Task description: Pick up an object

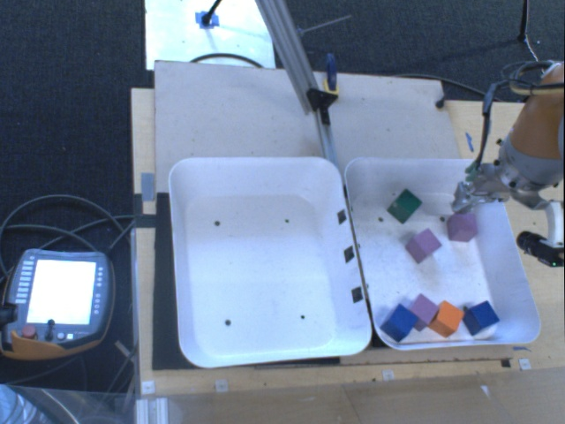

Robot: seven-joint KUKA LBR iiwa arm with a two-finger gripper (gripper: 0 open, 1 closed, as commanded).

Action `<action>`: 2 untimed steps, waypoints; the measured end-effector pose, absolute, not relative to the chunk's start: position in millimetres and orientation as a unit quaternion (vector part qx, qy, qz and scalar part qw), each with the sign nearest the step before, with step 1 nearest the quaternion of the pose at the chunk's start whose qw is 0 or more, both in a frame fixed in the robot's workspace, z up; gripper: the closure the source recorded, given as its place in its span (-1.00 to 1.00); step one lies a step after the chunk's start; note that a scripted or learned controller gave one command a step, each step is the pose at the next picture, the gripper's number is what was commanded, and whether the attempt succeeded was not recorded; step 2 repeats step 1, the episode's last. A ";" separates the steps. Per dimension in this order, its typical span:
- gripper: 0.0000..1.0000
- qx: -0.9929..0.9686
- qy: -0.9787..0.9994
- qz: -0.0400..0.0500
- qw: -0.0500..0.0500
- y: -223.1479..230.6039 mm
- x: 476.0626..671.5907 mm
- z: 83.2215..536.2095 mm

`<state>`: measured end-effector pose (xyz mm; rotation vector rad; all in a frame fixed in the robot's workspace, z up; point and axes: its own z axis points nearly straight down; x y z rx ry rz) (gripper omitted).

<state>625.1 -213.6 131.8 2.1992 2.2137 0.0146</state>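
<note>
Several small cubes lie in the right bin (521, 281). A green cube (404, 206) sits near the back, with a purple cube (423, 244) in the middle. Another purple cube (461, 227) lies right below the tip of my gripper (465, 196), which reaches in from the right over the bin's back right part. Whether it touches that cube I cannot tell. Along the front wall sit a blue cube (399, 321), a purple cube (425, 309), an orange cube (447, 318) and a second blue cube (480, 317).
The left bin (190, 237) stands beside the right one, sharing a raised middle rim. A slanted metal pole (291, 47) rises behind the bins. A teach pendant (57, 303) lies on the floor at the left. Cables run at the bench's back right.
</note>
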 end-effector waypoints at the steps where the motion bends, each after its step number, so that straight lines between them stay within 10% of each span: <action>1: 1.00 0.705 0.709 0.002 0.003 -205.8 624.2 180.4; 2: 1.00 0.705 0.709 0.002 0.003 -205.8 624.2 180.4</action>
